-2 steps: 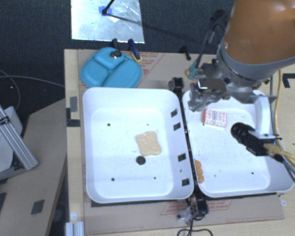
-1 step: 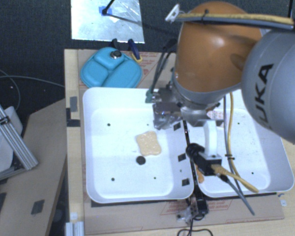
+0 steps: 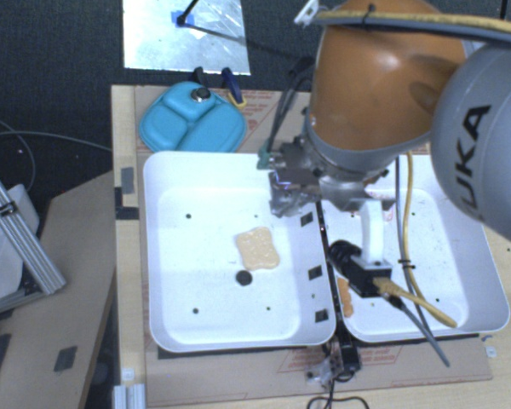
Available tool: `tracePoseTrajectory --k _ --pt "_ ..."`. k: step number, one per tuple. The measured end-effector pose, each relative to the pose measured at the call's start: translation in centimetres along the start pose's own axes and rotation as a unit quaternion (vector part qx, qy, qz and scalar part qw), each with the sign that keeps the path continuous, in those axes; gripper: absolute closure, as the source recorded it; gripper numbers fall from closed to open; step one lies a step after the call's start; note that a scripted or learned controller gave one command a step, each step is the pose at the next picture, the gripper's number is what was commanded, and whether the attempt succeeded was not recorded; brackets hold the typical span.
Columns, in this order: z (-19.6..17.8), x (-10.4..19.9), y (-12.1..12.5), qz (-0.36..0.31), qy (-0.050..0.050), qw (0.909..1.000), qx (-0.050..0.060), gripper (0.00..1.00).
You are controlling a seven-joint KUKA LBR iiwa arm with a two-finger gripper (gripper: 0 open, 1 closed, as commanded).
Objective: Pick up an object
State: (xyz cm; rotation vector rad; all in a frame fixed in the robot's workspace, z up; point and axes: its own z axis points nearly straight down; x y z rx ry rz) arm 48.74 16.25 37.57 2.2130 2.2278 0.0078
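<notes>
Pale tan, flat waffle-like piece (image 3: pixel 257 249) lies mid left white bin (image 3: pixel 179 228); small dark round object (image 3: pixel 244 278) just beside it. Claw (image 3: pixel 288 196) hangs over the bins' shared rim, state cannot tell. Blue divided plastic tray (image 3: pixel 192 121) sits on worktop (image 3: pixel 85 220) behind.

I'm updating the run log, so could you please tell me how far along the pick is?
Nothing looks picked yet: the tan waffle-shaped piece and the small dark piece beside it lie on the floor of the left bin. In hand: the arm hangs low over the divide between the two bins. Left: grasping and lifting an object.
</notes>
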Motion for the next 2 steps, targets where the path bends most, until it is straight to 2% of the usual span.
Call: tracePoseTrajectory --k 1,2 --pt "-8.3 -3.6 0.0 0.004 0.000 1.0000 -0.003 1.00" --pt "-4.3 2.0 2.3 0.000 -0.001 1.0000 0.002 1.00"
